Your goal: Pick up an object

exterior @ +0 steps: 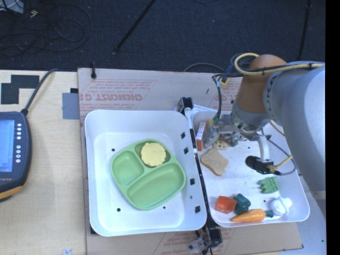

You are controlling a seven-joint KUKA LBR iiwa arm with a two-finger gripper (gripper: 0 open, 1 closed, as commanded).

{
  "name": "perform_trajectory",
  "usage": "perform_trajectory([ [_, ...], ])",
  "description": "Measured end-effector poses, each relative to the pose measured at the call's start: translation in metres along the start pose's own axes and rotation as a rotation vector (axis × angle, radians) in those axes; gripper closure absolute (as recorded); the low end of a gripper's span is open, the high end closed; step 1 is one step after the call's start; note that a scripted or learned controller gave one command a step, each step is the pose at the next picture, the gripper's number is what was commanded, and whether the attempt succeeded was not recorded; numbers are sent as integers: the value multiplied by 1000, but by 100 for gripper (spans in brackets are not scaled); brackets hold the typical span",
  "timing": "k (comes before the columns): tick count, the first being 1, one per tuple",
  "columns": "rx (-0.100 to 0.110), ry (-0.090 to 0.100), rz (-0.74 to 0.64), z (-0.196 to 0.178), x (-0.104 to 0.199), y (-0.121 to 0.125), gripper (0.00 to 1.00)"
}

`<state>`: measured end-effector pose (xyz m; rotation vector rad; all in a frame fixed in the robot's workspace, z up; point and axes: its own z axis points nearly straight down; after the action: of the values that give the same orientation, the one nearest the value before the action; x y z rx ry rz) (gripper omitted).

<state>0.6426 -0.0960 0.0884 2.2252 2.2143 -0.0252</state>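
Here, bins [106, 142] (white) apparently on cardboard [122, 94].

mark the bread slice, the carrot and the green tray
bread slice [214, 162], camera view, centre of its top face
carrot [248, 215], camera view, mid-body
green tray [154, 187], camera view, floor of its large compartment

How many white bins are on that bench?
2: the left shallow white bin holds a green divided plate; the right shallow white bin holds toy foods. Nothing seems hidden.
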Motion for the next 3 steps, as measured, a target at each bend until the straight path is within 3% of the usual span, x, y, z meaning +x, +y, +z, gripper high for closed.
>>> perform_trajectory([
  [3, -1, -3, 2, 0, 1, 0, 0],
])
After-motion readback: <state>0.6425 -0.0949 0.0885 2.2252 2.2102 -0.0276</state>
